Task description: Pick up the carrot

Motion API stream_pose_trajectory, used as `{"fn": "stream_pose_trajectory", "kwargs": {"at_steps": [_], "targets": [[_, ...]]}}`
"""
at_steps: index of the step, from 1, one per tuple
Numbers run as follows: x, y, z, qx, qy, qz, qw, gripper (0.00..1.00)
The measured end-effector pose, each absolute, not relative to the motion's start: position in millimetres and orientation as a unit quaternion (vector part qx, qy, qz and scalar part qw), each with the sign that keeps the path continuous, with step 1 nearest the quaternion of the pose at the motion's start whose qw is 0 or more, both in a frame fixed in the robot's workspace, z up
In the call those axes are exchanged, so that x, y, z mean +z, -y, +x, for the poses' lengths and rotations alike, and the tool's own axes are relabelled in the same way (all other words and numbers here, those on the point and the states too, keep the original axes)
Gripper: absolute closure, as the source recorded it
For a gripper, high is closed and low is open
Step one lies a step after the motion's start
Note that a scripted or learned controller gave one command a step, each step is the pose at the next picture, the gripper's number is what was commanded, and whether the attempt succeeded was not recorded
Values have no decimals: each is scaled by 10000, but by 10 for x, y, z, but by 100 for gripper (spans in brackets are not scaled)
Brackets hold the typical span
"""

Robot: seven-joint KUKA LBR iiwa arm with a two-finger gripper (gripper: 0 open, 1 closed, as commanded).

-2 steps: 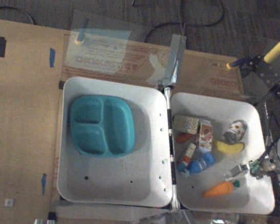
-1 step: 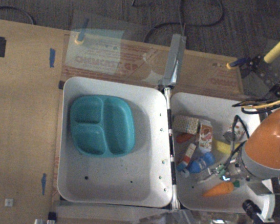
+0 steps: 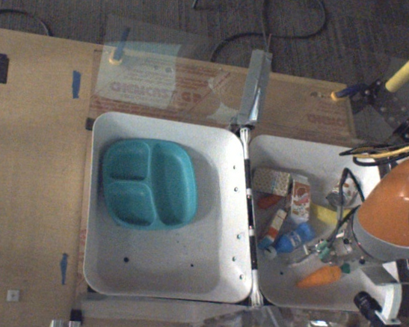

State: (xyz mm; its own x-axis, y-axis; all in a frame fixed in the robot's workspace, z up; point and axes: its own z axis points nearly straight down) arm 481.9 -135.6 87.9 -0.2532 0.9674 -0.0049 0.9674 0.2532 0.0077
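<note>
The orange carrot [image 3: 320, 277] lies on its side near the front of the right bin [image 3: 277, 289], pointing left. My gripper [image 3: 328, 250] hangs low over the bin just behind and above the carrot, at the end of the grey arm with the orange band [image 3: 394, 212]. Cables and the wrist hide the gripper's tips, and nothing is visibly held.
Behind the carrot the right bin holds a blue bottle [image 3: 294, 237], a red and white carton [image 3: 300, 200], a patterned box [image 3: 271, 181], a yellow item [image 3: 325, 214] and a small red piece [image 3: 268, 202]. A teal divided plate [image 3: 149, 183] sits in the left bin [image 3: 167, 271].
</note>
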Motion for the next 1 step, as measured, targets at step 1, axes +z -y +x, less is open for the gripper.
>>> {"fn": "stream_pose_trajectory", "kwargs": {"at_steps": [1], "targets": [[880,1313,5072,7,-8500,5268,52,0]]}}
